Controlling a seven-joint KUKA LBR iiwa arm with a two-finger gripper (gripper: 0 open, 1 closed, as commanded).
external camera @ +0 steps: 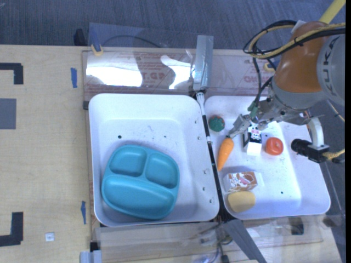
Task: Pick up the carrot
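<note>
Above the right bin (307, 193), the jaws (245, 126) hang spread apart, one grey finger angled down toward the left and the other beside a small black-and-white block (254, 138). Nothing sits between them. The carrot (224, 152) lies just below and left of the jaws, a smooth orange cone with its thick end up near them and its tip pointing down along the bin's left wall; whether a fingertip touches it cannot be told. A round dark green ball (216, 123) rests just left of the jaws, and a glossy red-orange tomato-like piece (273, 146) lies to their right. Lower in the same bin are a brown-and-white printed packet (241, 181) and a pale yellow rounded lump (241, 201), close together. The arm (301, 64), with its orange band, reaches in from the right, trailing yellow and black cables. On the pale wooden desk (38, 158), the left bin (109, 111) holds a matte teal divided plate (141, 181).
</note>
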